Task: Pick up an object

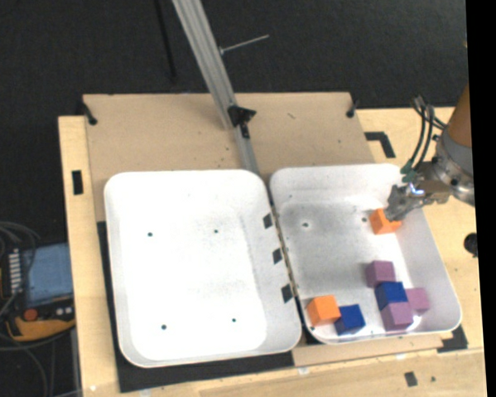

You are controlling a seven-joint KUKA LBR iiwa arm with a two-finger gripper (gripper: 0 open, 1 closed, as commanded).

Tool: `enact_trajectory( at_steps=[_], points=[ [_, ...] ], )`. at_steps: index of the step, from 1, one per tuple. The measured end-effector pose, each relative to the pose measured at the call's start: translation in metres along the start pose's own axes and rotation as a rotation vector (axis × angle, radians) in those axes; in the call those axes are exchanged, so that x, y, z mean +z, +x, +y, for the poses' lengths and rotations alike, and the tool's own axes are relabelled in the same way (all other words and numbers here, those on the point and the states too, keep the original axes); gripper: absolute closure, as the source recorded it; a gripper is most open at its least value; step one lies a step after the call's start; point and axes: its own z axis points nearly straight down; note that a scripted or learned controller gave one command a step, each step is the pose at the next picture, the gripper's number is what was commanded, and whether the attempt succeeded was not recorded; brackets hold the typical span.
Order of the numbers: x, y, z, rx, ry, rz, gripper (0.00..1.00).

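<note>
In the right bin (330, 181) lie several small blocks. One orange block (383, 222) sits alone near the bin's far right side. My gripper (400, 202) hovers right at this block's upper right corner, reaching in from the right edge of the camera view. No block is seen held in it. At the bin's near side lie another orange block (323, 309), a blue block (350, 318), a purple block (380, 272), a second blue block (391, 294) and two more purple blocks (397, 315) (417, 300).
The left bin (193, 263) stands beside the right one, the two rims touching along the middle. A slanted metal pole (217, 79) rises from behind the bins. Cables and a control box (41, 279) lie off the bench's left edge.
</note>
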Motion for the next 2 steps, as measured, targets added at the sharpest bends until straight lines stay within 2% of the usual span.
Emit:
enact_trajectory(
  at_steps=[2],
  points=[
    [-0.005,0.102,-0.007,-0.003,0.007,0.004,1.00]
  ],
)
